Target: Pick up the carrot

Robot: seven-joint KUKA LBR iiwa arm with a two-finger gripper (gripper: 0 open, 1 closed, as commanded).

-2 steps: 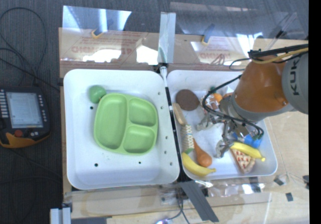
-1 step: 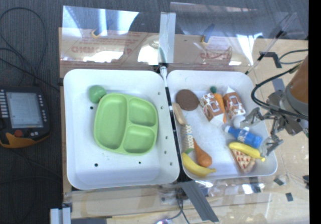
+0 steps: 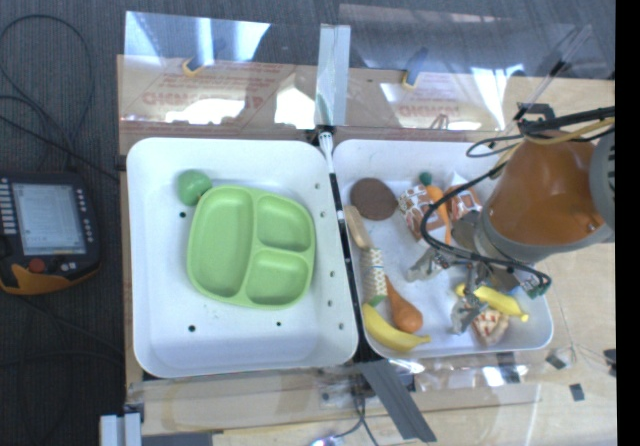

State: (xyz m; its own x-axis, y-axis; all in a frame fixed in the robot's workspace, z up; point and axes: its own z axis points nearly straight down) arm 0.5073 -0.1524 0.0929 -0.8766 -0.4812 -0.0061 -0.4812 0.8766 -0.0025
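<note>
left bin [image 3: 150, 264]: has the green divided plate [image 3: 252, 246] sitting in the middle and a small green ball-ish thing [image 3: 194, 185] just beside its upper-left corner. Nothing I need over here.

divider: the two bins touch along the middle, and a corn-cob-looking piece [image 3: 375, 273] lies right against the right bin's inner wall.

carrot [image 3: 402, 307]: it's in the right bin [image 3: 535, 334], lower-left part, between the corn piece and the banana [image 3: 392, 332]. Fat end points down toward the banana and looks like it's touching or nearly touching it; the thin end points up-left.

how I reckon it handles: looks like a toy plastic carrot — so light, stiff, not fragile, but smooth and tapered, meaning it'll want to squirt out toward the thin end. I'd grab across the thick half, jaws closing across its width, not along it.

crowding: banana right under it, corn just to its left. Not much room for a finger on the lower side, so I'd come in angled with the carrot's long axis.

rest of right bin: brown round thing [image 3: 373, 198] up top, some orange-white packaging bits near the arm, a slice-shaped toy [image 3: 489, 326] lower right.

pincer [image 3: 470, 296]: hanging low over the right half of the bin, near a small yellow piece [image 3: 497, 300], well apart from the carrot. Cables and the wrist cover it — I can't tell if it's apart or together.

arm [image 3: 545, 194]: orange band fills the right side of the bin.
</note>
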